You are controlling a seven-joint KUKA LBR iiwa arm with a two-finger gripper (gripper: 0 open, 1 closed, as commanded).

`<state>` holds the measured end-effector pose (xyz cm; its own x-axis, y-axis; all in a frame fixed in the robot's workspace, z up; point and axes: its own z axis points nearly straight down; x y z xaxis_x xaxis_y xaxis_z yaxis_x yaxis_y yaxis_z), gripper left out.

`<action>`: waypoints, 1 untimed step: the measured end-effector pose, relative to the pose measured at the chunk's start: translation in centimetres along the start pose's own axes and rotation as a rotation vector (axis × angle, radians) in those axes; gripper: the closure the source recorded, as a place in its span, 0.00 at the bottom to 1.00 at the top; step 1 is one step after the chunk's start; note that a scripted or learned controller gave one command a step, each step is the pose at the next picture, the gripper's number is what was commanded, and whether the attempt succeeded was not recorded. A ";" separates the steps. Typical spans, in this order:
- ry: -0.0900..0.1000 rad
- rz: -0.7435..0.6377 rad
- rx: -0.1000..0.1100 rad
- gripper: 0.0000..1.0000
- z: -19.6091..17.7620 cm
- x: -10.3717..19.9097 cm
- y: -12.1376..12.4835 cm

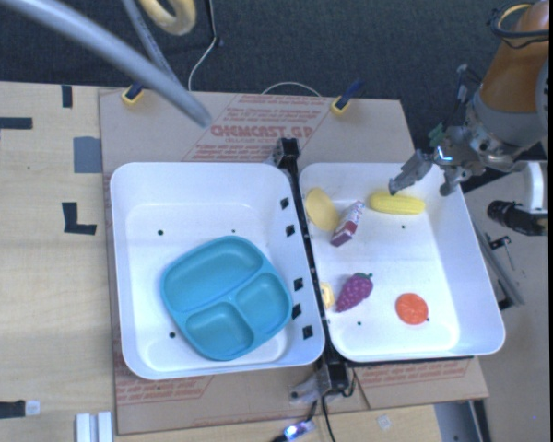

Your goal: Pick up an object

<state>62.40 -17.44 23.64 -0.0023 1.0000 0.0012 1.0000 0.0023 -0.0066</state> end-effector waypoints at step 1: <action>0.000 0.001 0.006 0.00 6.7 -0.6 -0.1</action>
<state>62.21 -17.99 16.97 -0.0011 1.0000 0.0015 0.9999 0.0011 -0.0126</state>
